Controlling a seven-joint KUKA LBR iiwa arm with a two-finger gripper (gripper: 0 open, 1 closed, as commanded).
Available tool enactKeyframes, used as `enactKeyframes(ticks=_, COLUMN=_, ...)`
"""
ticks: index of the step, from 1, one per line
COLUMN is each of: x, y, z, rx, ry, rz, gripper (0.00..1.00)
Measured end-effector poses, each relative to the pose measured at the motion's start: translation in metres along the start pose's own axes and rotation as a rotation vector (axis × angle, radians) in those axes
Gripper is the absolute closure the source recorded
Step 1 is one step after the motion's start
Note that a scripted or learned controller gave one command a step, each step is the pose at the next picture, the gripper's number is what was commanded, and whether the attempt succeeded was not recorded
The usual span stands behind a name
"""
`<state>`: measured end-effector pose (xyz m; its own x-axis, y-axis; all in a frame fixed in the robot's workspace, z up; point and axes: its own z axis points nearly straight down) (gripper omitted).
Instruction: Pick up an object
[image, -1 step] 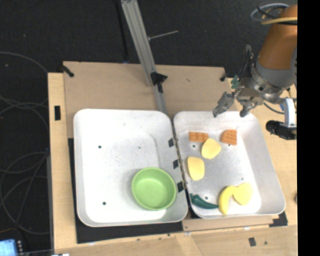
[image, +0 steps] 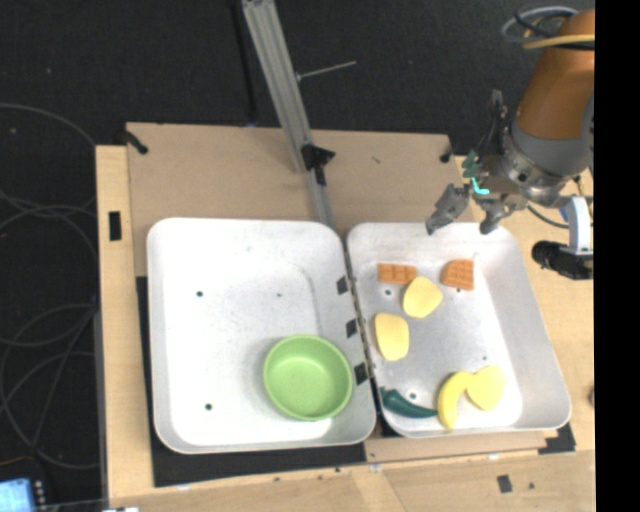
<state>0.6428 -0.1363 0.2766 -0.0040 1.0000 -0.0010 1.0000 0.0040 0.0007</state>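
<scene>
— Two bins; what's inside?
— Green bowl (image: 308, 376) at five o'clock in the left bin (image: 200, 260); yellow and orange pieces (image: 422, 297) in the right bin (image: 530, 330).
— Claw (image: 466, 218)?
— Fingers apart, empty, at that bin's twelve o'clock rim.

My arm (image: 556, 95) shows in the upper right of the frame. The broadest part of me there is a smooth, rounded orange band, glossy under the light, with a pale curved rim above it near the top edge. Below the orange comes a grey metallic wrist section, also rounded, with darker seams. From it hangs my gripper (image: 468, 214), a cluster of dark and silver parts with a small teal-green spot glowing on its left side. Thin dark cables run along the left of my wrist, one rising as a slim vertical line. My two fingers (image: 446, 211) are dark grey, slender and tapered at their ends.
</scene>
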Motion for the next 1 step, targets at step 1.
enactKeyframes(ticks=1, x=-0.0115, y=0.0017, z=0.0502, rx=0.004, ry=-0.002, rz=0.005, gripper=0.0)
